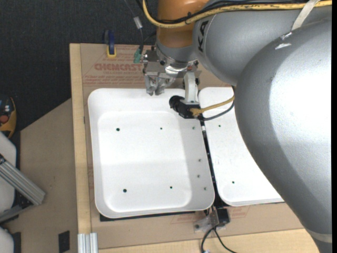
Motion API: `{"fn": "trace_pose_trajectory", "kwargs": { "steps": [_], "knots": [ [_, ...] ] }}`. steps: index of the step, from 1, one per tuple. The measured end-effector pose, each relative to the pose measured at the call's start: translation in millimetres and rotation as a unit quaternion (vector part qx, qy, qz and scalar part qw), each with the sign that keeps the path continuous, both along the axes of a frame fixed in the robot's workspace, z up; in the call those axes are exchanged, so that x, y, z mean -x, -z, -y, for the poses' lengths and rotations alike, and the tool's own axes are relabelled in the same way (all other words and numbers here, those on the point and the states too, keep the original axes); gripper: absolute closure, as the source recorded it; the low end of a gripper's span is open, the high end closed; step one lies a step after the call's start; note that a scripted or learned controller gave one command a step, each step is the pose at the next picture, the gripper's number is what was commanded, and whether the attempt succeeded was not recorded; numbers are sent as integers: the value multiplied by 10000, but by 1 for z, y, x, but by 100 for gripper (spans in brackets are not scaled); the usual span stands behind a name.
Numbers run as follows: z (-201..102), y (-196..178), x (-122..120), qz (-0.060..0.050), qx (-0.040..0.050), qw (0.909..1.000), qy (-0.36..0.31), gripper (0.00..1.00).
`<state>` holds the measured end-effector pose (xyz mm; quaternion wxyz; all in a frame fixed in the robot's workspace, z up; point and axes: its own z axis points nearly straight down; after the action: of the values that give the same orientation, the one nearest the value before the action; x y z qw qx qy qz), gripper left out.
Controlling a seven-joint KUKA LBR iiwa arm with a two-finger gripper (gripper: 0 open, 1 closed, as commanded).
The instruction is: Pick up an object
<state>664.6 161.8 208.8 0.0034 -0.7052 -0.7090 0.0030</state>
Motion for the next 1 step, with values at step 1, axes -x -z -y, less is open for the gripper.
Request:
{"fn": "trace_pose_trajectory", "kwargs": {
  "steps": [1],
  "knots": [
    [35, -88, -3, 84, 0, 10000, 39, 100]
  ]
}}
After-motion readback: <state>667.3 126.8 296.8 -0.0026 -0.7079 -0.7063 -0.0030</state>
